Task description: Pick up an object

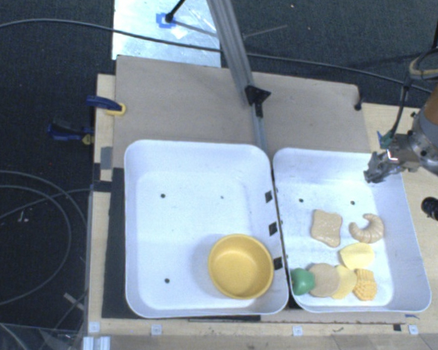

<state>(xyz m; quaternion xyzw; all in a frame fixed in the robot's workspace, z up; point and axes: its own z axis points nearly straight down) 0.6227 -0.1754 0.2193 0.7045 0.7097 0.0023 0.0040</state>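
The right bin [331, 178] holds several small items: a tan bread-like slice [325, 226], a curled tan croissant shape [368, 229], a pale yellow piece [356, 256], a round tan piece [322, 279], a small orange waffle-like piece [365, 285] and a green piece [301, 281]. A yellow bowl [240, 265] sits at the front right of the left bin [174, 175]. My gripper [376, 171] hangs over the right bin's far right corner, well behind the items, with nothing seen between its fingers.
A grey metal pole [235, 44] slants down from the top to the gap between the bins. Blue and yellow clamps [104, 106] sit at the bench's left edge. Cables lie on the dark floor at left.
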